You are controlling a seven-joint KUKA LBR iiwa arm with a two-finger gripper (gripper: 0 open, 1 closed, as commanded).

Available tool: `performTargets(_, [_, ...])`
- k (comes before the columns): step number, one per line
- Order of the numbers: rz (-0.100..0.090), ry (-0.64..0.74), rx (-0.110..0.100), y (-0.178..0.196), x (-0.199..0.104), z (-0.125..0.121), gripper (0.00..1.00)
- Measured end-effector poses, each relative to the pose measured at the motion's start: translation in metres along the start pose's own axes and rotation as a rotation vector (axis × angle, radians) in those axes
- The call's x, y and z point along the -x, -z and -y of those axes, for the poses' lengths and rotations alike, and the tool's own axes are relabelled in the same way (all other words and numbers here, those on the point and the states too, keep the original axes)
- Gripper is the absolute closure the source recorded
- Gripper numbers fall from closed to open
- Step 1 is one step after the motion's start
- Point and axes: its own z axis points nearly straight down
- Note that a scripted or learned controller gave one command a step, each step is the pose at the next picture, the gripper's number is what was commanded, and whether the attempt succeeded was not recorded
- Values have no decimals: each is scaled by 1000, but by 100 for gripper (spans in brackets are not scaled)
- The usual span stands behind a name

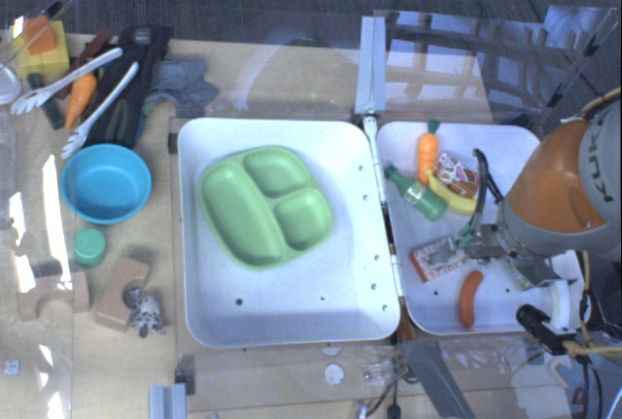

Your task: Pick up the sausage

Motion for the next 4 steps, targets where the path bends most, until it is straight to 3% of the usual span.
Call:
performTargets(1, [-12, 46, 6, 1, 49, -4, 0])
performTargets(2, [4, 113, 9, 0, -2, -3, 0])
performTargets(3, [-18, 205, 6, 1, 59, -4, 0])
performTargets(4, [7, 353, 9, 0, 11, -3, 0])
